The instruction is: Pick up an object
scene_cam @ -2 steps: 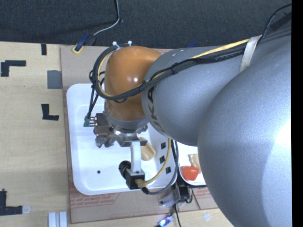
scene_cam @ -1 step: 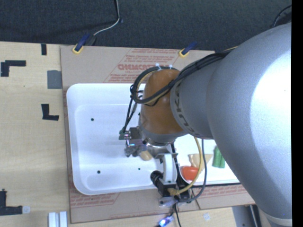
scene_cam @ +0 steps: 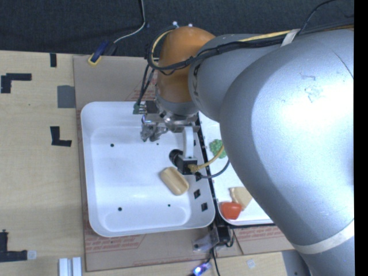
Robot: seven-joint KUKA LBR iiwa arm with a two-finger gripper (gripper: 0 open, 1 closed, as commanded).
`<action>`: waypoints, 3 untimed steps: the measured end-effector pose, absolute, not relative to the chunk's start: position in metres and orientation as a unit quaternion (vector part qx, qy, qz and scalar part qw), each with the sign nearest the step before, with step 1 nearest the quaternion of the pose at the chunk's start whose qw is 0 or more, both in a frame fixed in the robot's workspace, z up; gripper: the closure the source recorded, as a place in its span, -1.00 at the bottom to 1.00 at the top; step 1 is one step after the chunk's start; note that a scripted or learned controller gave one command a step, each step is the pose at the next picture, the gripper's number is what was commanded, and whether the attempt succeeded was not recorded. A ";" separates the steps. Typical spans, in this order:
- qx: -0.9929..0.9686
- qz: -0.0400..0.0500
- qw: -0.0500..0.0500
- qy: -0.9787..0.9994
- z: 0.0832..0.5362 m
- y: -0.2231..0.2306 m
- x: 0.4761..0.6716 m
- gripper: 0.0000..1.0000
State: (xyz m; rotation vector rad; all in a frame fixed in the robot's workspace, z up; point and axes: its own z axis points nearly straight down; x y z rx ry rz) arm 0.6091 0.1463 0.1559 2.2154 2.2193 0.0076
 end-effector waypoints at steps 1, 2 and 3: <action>0.703 0.004 0.000 0.712 0.250 0.241 0.578 1.00; 0.706 -0.003 -0.002 0.708 0.241 0.234 0.503 1.00; 0.707 -0.007 -0.003 0.708 0.128 0.232 0.479 1.00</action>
